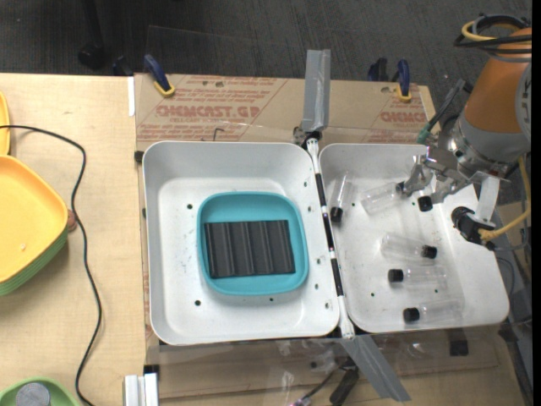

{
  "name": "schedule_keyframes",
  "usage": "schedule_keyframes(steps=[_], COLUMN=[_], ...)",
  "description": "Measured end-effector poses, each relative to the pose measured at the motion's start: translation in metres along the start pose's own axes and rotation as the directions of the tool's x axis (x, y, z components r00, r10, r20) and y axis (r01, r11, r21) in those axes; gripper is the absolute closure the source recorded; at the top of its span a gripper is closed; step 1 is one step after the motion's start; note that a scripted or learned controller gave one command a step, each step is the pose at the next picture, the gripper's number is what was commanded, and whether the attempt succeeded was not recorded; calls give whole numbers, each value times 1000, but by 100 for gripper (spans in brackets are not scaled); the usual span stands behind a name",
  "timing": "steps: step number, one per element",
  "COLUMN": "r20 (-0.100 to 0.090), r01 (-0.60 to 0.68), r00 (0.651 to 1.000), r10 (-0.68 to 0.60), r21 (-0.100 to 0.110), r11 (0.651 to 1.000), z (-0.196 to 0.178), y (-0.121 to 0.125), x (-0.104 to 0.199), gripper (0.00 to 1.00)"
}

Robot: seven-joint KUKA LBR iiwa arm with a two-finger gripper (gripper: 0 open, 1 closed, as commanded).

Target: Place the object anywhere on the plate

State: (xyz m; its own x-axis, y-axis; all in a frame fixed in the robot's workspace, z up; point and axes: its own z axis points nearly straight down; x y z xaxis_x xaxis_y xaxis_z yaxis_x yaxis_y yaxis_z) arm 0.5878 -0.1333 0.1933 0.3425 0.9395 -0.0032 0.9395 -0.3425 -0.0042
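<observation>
Partly cut off at the table's left edge, yellow dishes (25, 227) stack. Cardboard (220, 108) behind reads "CHEMCAST GP". The teal plate (252, 294) sits mid left bin (169, 311). Hard-to-see clear vials (410, 273) scatter the right bin (473, 311); the pincer (412, 184) grasps one vial (380, 198).

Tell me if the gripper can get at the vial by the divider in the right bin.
Probably yes. The vial lies alone near the divider, nothing on top of it, and the gripper is over the same bin. The wall beside it may crowd one finger.
</observation>
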Motion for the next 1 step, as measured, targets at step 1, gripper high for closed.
schedule_keyframes(steps=[1], r20=[0], r01=[0], r00=[1000], r10=[0], r21=[0], r11=[1000], z=[0], y=[0], x=[0], gripper=[0])
